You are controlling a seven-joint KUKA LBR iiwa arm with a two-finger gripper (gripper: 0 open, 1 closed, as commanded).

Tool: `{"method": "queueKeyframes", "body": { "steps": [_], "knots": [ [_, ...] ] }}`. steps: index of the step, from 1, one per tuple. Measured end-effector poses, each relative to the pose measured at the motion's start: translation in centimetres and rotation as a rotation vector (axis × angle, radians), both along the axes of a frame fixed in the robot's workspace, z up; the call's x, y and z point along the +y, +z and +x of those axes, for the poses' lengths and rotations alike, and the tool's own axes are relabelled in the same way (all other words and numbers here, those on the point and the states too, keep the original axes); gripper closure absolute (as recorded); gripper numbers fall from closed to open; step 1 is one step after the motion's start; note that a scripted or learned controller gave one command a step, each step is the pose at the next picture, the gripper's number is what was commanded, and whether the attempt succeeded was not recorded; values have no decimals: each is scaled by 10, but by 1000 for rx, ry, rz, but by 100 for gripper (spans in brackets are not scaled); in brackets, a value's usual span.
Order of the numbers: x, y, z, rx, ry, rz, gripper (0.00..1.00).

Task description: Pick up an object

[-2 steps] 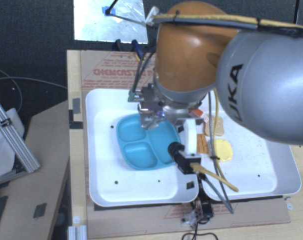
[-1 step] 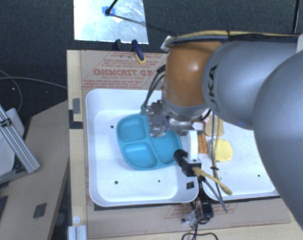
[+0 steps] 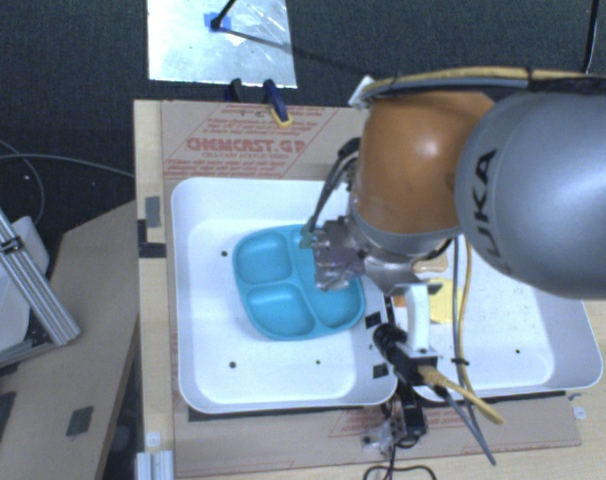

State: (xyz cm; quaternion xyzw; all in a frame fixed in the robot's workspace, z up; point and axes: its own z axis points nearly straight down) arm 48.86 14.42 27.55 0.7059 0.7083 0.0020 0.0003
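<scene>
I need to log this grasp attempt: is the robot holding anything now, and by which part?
It cannot be told. The gripper is at the right rim of the blue divided plastic tray, but the arm hides any hold.

A blue tray (image 3: 288, 290) lies flat in the left bin (image 3: 208, 368), toward that bin's right side; it is a shallow, rounded plastic dish split into compartments, open side up; its right edge is hidden under the arm; its outline sits slightly askew.
</scene>
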Motion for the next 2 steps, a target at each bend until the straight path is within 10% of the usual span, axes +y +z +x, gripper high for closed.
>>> {"method": "queueKeyframes", "body": {
  "steps": [1,2],
  "knots": [
    [40,-176,20,-11,0,6,100],
    [15,-183,48,-14,0,12,100]
  ]
}}
